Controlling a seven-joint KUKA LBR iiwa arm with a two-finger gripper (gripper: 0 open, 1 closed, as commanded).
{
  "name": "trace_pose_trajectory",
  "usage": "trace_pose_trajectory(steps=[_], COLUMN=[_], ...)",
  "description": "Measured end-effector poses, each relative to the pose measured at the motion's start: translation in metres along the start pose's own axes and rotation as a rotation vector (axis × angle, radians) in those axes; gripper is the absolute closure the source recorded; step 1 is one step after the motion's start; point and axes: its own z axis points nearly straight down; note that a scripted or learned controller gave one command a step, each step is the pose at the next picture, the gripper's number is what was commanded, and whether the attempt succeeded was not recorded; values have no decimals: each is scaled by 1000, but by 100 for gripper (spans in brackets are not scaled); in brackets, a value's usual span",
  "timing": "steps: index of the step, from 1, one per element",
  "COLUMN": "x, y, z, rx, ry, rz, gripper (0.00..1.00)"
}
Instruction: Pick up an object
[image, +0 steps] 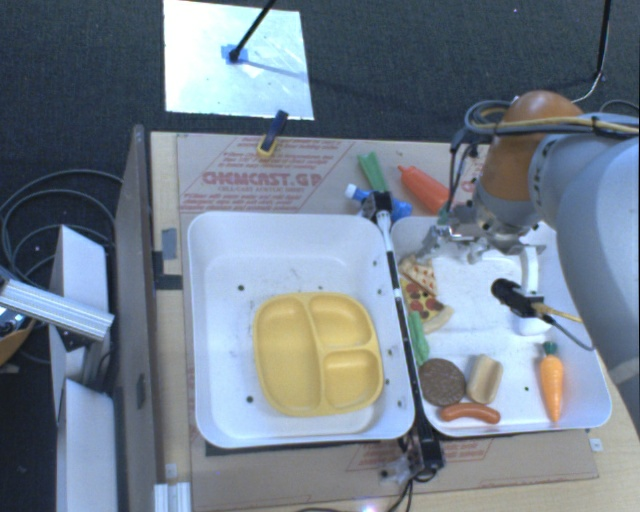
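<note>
The pizza slice (420, 290) is seen lying in the right bin (590, 395) against the left wall, long axis running up-and-down the view, below and left of the jaws (462, 240). Whether the jaws are open or closed cannot be told.

A: How many bins are on the bench?

B: Two white ones: the left bin (215, 300) in the middle of the frame and the right bin (590, 400) at the lower right.

A: And what's in the left one?

B: One yellow divided tray (318, 352), with three compartments.

A: The right bin?

B: One pizza slice (422, 290), one brown round patty (441, 381), one bun (485, 378), one sausage (471, 412) and one carrot (551, 385).

A: Anything above the bins?

B: One orange-red piece (424, 188), one green stick (373, 172) and one blue piece (400, 209), at the upper centre-right.
</note>
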Motion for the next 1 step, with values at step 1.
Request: trace_pose_trajectory(steps=[1], x=[12], y=[2], z=[-2], rx=[-8], ry=[8], rz=[2], gripper=[0])
